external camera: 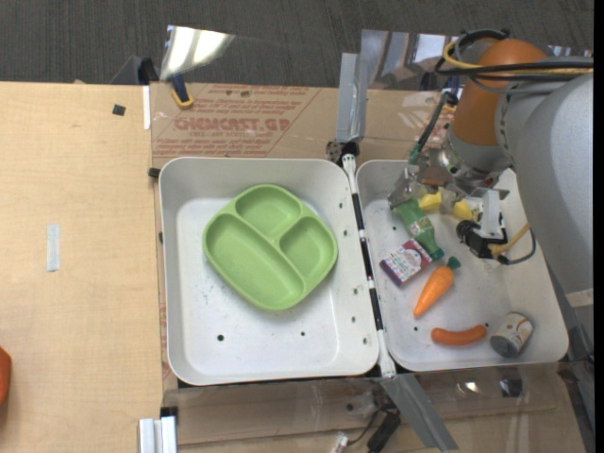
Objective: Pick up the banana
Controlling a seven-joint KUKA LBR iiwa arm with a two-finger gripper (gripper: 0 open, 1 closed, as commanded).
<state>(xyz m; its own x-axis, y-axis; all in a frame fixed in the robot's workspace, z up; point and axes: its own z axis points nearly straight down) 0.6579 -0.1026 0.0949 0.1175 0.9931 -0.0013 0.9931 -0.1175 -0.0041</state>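
Observation:
The banana (432, 199) is yellow and lies at the back of the right bin (543, 281); just two small yellow bits of it show, the rest hidden under the wrist. My gripper (445, 192) is low in the bin, directly over the banana and seemingly touching it. The grey arm with its orange band (491, 92) reaches in from the right and covers the bin's back right corner.
Just in front of the gripper lies a green bottle (420, 226). A purple-and-white carton (405, 261), a carrot (434, 289), an orange sausage (459, 335) and a small can (511, 334) lie nearer the front. The left bin (189, 347) holds a green divided plate (271, 245).

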